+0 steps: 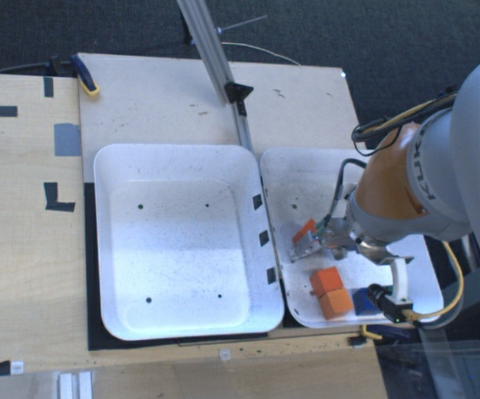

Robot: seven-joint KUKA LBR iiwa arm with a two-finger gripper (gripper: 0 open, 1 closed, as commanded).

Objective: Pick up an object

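A small orange piece (306,227) sits at the tips of the hand (308,241) in the right bin (283,181); whether it is gripped, I cannot tell. Just below the hand lie an orange block (330,293) and a blue one (364,300).

No readable text, label, brand or number appears on anything in view

Metal rail (211,44), blue-yellow clamp (85,75) behind bins (173,160).

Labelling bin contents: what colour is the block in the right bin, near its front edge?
Orange. The block shows best in the camera view, beside a blue object.
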